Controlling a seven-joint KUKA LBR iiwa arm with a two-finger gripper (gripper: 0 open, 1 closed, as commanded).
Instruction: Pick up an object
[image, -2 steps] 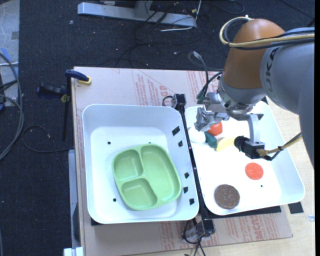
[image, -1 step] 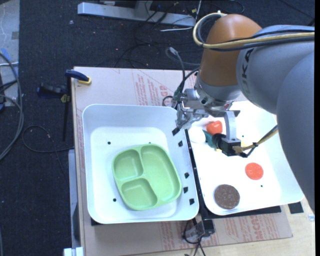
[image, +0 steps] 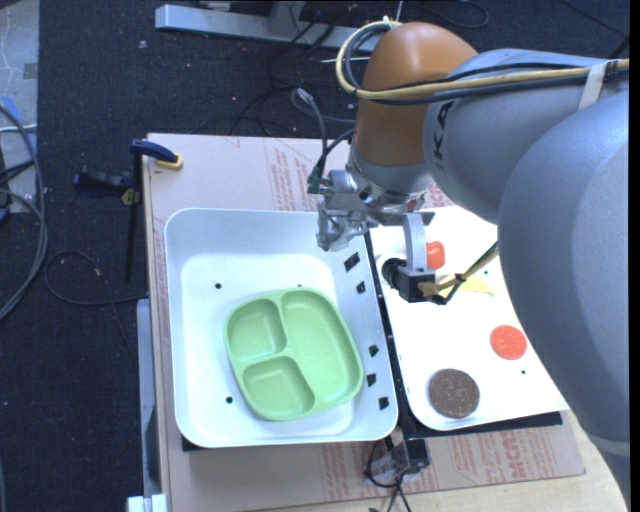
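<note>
Hand (image: 335, 228) hangs over the far right corner of the left shallow white plastic bin (image: 190, 300), close to the wall shared with the right shallow white plastic bin (image: 420, 345). How far open it is: cannot tell from this slant. Nothing visibly held.

Candidate thing: pale green three-compartment plastic tray (image: 292, 352), lying flat near the middle of the left bin. It lies toward the view's bottom and a little left of the hand, so nearer the camera. Its far right corner is the part nearest the hand, though apart from it. The tray sits turned slightly against the bin walls. Its outline is close to square, so the long axis is not clear.

Other things, both in the right bin across the wall: flat orange disc (image: 508, 342) and flat brown disc (image: 454, 392), well apart from the hand.

Judgement: the tray is the nearer target. The move needs travel toward the camera, then descent onto a rim edge, since the flat body offers nothing to pinch.
</note>
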